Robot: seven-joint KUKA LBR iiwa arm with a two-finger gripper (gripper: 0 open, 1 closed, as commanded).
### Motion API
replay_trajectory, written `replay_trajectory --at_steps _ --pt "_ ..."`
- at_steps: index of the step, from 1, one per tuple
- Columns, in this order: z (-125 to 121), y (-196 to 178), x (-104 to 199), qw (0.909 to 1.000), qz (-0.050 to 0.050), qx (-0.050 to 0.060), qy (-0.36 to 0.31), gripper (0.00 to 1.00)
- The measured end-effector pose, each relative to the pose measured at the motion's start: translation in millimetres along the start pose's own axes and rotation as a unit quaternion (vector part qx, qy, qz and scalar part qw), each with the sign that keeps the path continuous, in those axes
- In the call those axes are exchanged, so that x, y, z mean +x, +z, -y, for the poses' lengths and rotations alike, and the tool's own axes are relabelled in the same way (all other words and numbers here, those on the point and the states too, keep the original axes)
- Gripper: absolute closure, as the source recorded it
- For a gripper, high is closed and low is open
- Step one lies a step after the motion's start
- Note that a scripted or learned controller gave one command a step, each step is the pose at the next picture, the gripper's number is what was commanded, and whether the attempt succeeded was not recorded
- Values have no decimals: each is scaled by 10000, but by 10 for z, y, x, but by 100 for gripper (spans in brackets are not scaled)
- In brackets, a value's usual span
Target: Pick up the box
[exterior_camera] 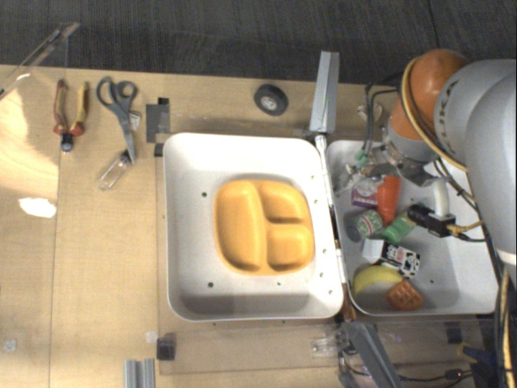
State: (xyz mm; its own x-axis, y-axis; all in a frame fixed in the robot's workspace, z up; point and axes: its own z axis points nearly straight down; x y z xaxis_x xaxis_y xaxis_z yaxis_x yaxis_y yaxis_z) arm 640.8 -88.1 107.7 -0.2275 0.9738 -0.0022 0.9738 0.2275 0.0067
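The box [401, 258], black-and-white patterned, lies toward the right bin's [477, 285] near edge beside a yellow fruit [376, 279], well apart from the gripper [365, 162] at the bin's far-left corner.

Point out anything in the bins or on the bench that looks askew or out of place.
Nothing looks spilled or broken. The right bin holds a loose jumble, with the small patterned box lying tilted among the items. The yellow tray sits slightly skewed in the left bin.
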Motion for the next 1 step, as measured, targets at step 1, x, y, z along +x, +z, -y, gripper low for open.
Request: replay_trajectory --at_steps 1 --pt "-30 -133 0 10000 27 -43 -37 100"
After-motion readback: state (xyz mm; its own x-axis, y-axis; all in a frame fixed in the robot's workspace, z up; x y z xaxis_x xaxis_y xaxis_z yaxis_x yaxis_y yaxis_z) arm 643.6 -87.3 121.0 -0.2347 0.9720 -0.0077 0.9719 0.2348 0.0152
